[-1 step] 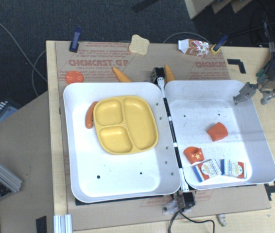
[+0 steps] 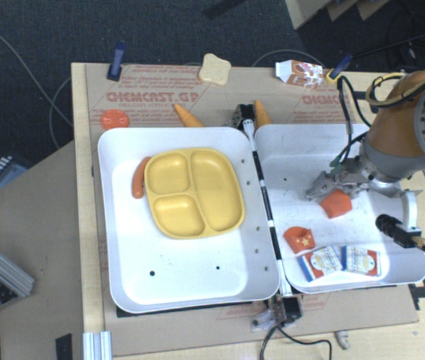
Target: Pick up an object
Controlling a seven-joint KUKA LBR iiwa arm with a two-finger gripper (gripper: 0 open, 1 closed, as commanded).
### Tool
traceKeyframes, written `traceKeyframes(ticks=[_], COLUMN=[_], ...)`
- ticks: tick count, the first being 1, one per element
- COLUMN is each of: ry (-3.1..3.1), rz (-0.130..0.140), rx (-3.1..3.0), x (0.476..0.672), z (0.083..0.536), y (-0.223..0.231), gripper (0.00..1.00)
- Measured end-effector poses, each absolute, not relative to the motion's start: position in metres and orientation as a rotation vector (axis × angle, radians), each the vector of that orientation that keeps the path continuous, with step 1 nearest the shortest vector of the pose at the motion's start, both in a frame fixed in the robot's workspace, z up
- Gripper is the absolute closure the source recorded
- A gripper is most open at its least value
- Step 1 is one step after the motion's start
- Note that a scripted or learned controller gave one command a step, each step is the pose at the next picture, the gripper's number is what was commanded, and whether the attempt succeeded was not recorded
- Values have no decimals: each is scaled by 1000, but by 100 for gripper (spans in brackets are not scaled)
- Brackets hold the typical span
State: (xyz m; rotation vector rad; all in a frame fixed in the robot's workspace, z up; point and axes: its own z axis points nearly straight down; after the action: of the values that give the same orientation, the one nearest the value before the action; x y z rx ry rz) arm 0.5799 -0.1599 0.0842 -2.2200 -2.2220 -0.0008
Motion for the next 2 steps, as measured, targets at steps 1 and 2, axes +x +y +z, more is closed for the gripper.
traceKeyframes(ticks=[1,2], ry=[-2220,-2221], rz=[1,0], rx=[-2219,-2221], x=[551,551], z=[84,94], y=[-139,-140], gripper=[0,100])
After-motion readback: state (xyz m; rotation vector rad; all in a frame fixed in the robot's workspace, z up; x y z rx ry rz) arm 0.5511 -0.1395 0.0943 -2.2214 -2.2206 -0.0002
